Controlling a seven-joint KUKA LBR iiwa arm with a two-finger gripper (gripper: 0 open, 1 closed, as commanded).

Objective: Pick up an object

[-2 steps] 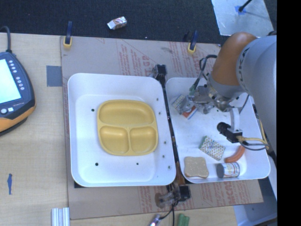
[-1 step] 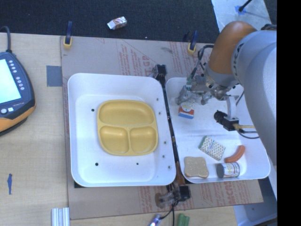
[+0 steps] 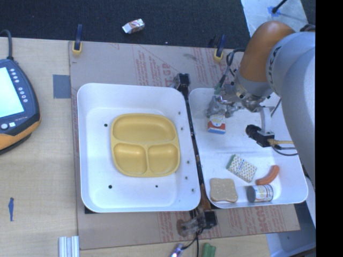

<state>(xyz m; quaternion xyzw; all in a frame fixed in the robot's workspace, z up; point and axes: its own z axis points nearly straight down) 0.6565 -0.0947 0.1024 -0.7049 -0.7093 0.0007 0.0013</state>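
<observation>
- We judge the small white carton with a red and blue base (image 3: 216,126) light and stiff, perhaps crushable; we would take it across its flat sides.
- It stands upright in the right white bin (image 3: 292,194), just below the gripper (image 3: 221,110).
- The fingers blur together, so we cannot tell their state.

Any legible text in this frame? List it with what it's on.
None reads.
Cardboard sheet: red printed lettering, too blurred to read.
Small carton by the claw: markings too small.
Patterned packet: print unreadable.
Can: label unreadable.
Pendant: screen and buttons, no legible characters.
</observation>
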